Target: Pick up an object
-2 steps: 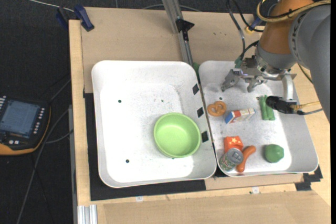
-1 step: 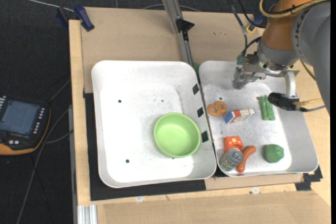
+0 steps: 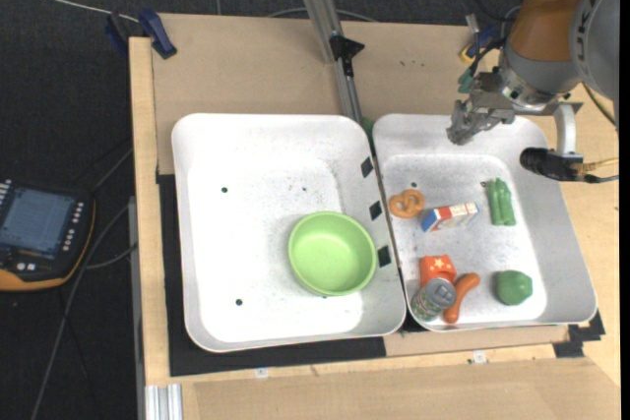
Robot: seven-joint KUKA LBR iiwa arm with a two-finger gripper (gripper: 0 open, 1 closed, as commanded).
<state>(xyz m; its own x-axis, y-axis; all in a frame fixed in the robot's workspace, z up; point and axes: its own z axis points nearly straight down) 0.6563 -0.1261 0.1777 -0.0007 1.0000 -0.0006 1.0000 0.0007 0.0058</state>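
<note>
**Q.** Where does the gripper (image 3: 469, 128) stand, and what is its state?

**A.** It hangs over the far edge of the right bin (image 3: 576, 256), near that bin's far-left part, at the end of the grey arm (image 3: 551, 34) with the orange band. Nothing is seen between the fingers; whether they are spread or pressed together cannot be told at this size.

**Q.** Where do the candidate objects lie?

**A.** All loose items sit toward the near half of the right bin. Nearest the gripper: a pretzel-shaped brown piece (image 3: 406, 203) by the bin's left wall, a small red, white and blue carton (image 3: 449, 215) just beside it, and a green ridged item (image 3: 501, 202) toward the right wall. Further toward the near edge: an orange block (image 3: 436, 268), a tin can (image 3: 433, 297), an orange sausage-like piece (image 3: 461, 295) touching the can, and a green rounded item (image 3: 513, 286). The left bin (image 3: 197, 211) holds a green bowl (image 3: 332, 253) at its near-right part.

**Q.** Which relation governs the coming move?

**A.** Every right-bin object lies nearward of the gripper. The carton sits almost directly nearward, long axis running roughly left–right across the bin; the green ridged item's long axis runs far–near. Judged from this, the carton is the likeliest choice: a descent displaced toward the bin's middle, fingers closing across the short side.
</note>
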